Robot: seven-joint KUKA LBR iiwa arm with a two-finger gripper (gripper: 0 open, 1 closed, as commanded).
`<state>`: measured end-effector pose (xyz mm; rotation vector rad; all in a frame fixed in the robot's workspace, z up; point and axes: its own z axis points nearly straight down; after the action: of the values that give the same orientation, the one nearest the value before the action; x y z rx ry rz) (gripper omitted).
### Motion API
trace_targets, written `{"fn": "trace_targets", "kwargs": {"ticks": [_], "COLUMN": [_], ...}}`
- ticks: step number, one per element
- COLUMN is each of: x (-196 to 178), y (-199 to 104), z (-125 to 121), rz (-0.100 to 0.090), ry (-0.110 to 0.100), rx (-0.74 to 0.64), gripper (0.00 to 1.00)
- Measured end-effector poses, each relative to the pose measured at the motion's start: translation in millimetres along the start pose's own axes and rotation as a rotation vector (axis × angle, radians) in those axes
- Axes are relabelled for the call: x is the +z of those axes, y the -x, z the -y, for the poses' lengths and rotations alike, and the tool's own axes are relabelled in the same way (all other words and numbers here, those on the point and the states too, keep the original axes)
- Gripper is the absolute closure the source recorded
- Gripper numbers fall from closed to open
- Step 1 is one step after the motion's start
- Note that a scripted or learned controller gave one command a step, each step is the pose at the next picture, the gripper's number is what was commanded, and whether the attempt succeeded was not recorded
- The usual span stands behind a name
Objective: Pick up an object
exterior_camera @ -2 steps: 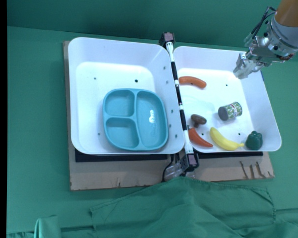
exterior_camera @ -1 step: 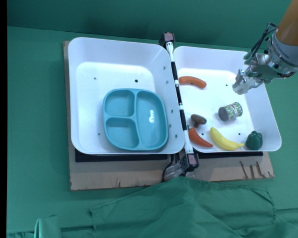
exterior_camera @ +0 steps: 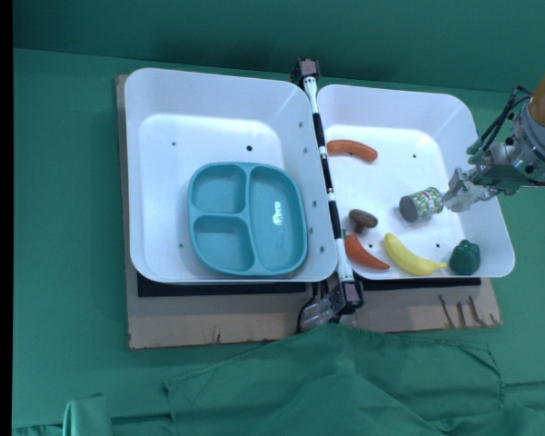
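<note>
Overhead, metal fingers (exterior_camera: 458, 196) beside ribbed cylindrical can (exterior_camera: 421, 204), spread unclear, glossy curved banana (exterior_camera: 411, 256) nearby.

No legible text in the bins

The small can (exterior_camera: 421, 204) in the right bin (exterior_camera: 490, 243) wears a green-and-white printed label, but its lettering is too small and blurred to read. The turquoise divided plate (exterior_camera: 247, 218) in the left bin (exterior_camera: 163, 107) bears no readable marking.
</note>
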<state>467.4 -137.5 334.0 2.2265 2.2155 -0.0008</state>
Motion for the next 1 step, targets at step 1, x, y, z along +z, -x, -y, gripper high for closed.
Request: {"fn": "trace_targets", "kwargs": {"ticks": [1], "x": [103.3], "y": [49.7], "z": [-0.1], "rz": [0.001], "ry": [0.001], "rx": [-0.001], "gripper": [1.0]}}
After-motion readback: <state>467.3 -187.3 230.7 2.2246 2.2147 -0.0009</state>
